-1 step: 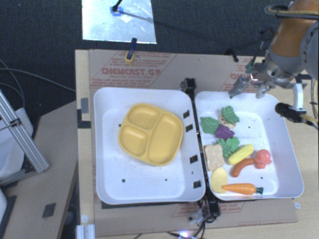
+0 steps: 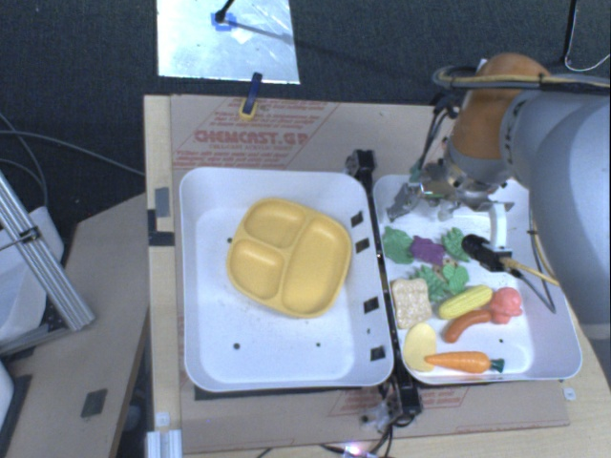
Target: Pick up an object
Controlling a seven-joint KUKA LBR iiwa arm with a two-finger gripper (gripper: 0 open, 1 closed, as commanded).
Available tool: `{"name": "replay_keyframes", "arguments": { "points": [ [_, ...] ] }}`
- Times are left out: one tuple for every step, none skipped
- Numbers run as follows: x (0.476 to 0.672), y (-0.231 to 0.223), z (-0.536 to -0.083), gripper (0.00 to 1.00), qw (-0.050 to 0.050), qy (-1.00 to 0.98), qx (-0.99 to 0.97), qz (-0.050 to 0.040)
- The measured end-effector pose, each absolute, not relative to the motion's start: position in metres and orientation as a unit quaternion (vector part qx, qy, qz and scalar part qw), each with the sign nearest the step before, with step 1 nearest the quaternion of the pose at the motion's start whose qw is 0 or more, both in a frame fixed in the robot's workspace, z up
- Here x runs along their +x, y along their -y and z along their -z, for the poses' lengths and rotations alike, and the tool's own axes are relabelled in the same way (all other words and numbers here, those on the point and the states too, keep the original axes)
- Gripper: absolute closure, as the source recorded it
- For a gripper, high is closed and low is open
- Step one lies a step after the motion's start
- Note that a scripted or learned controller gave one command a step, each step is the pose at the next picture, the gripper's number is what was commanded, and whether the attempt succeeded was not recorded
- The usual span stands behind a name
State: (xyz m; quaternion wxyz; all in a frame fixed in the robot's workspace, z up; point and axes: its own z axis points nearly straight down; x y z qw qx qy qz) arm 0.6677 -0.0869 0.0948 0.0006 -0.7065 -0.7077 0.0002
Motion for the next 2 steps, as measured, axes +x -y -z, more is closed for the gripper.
{"name": "replay_keyframes", "arguments": {
  "points": [
    [0.599, 0.118, -0.084, 0.00, 0.002, 0.706, -0.708, -0.0016],
    [0.481, 0.121, -0.084, 0.00, 0.003, 0.705, -0.709, -0.0021]
  ]
}}
